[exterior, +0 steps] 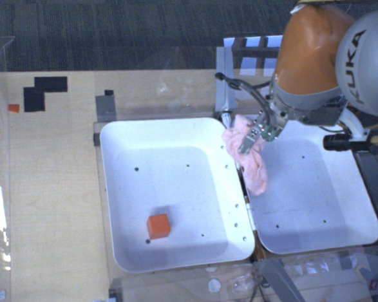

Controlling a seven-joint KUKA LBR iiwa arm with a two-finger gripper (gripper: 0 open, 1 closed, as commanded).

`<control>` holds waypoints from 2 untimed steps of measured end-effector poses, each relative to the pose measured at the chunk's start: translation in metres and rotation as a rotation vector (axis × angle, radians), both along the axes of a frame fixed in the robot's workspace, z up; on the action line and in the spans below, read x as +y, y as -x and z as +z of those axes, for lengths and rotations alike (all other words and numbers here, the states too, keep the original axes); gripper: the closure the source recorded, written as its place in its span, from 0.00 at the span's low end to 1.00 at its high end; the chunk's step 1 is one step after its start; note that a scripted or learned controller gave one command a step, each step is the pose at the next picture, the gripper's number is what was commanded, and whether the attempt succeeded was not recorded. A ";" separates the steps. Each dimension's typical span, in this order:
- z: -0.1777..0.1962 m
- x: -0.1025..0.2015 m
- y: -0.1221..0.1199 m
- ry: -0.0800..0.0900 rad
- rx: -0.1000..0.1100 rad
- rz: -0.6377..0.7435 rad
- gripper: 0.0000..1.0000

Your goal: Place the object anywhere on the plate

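A small orange cube [159,226] lies on the floor of the left bin [123,184], near its front left. A soft pink, crumpled-looking thing [253,165] lies along the left wall of the right bin [321,189], right at the divider between the bins. My gripper [256,137] is low over the upper part of this pink thing and touches or nearly touches it. The orange-banded wrist [307,42] rises behind it and hides the right bin's far corner. I see no clear plate shape.
Black blocks [43,91] and a small orange marker [13,108] sit on the bench at the far left. A blue and white checkered board [253,52] stands behind the right bin. The arm's grey body [363,57] covers the right bin's far right side.
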State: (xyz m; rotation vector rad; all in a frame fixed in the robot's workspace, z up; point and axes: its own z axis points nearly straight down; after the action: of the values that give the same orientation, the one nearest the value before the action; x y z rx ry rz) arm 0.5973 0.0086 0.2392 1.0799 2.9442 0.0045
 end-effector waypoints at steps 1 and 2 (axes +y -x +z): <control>0.001 0.043 0.002 0.001 0.001 0.399 1.00; -0.007 0.094 0.008 0.002 -0.001 0.706 1.00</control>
State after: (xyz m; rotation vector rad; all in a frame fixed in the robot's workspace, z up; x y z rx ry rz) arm 0.5892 0.1022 0.2327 -0.0042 3.1359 0.0044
